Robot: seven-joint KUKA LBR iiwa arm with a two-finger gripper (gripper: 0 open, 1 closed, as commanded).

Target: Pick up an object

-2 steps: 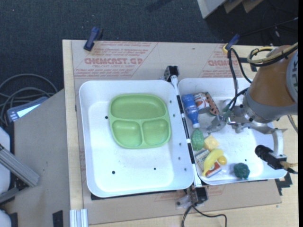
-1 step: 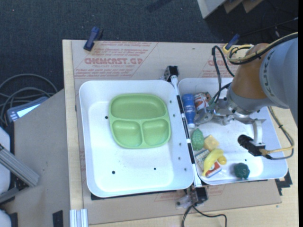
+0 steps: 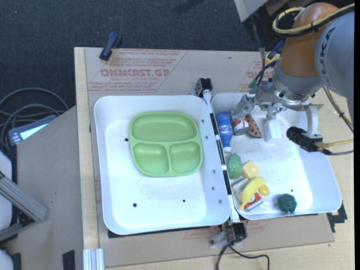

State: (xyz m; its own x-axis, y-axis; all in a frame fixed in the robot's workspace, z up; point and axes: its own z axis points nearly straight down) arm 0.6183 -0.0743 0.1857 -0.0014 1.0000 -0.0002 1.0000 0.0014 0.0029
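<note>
**Grasp assessment: right bin**

Dark carpet surrounds a bench bearing two white bins. The gripper hangs over the right bin, far end; its finger state cannot be told. Beneath it lies a small reddish object, judged light and rigid. A grasp across its narrow width is advised.

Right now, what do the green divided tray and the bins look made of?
Green divided tray: looks like moulded plastic, matte to satin; uniform colour, rounded compartment edges. Left bin and right bin: probably thin formed white plastic, slightly glossy; soft rounded rims, though that's unconfirmed.
</note>
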